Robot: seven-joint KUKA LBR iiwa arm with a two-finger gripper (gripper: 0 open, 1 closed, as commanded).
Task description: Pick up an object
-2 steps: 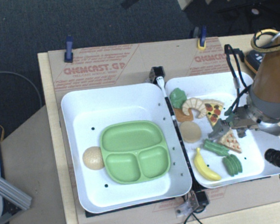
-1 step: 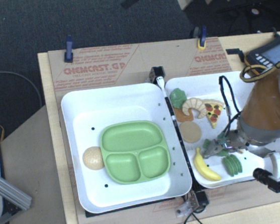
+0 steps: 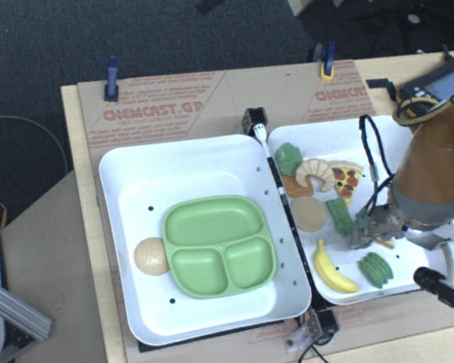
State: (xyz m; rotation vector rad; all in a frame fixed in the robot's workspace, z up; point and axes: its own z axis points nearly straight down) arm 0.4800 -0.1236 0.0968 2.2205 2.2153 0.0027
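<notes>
A fixed overhead camera looks down at a slant on two shallow white bins set side by side on a cardboard-topped bench. In the left bin [image 3: 126, 230], a tan bun [image 3: 150, 257] lies against the left edge of a green divided tray [image 3: 218, 245], which sits near the bin's middle. Across the shared rim, the right bin [image 3: 327, 294] holds a scatter of toy food: a green pepper [image 3: 288, 159] at the far end, a shrimp [image 3: 315, 173] and a pizza slice [image 3: 346, 177] just beyond it, a round beige cookie [image 3: 309, 215] below them, a green stick-shaped piece [image 3: 340, 216] beside the cookie, a banana [image 3: 333, 269] near the front rim and a ribbed green pickle [image 3: 376, 269] to its right. The grey and orange arm [image 3: 438, 163] reaches in from the right, its gripper [image 3: 368, 231] lowered among the items, just right of the green stick and above the pickle. Whether its fingers are parted or closed on anything cannot be told from this angle. Blue and yellow clamps [image 3: 111, 80] pin the cardboard at the far edge.
</notes>
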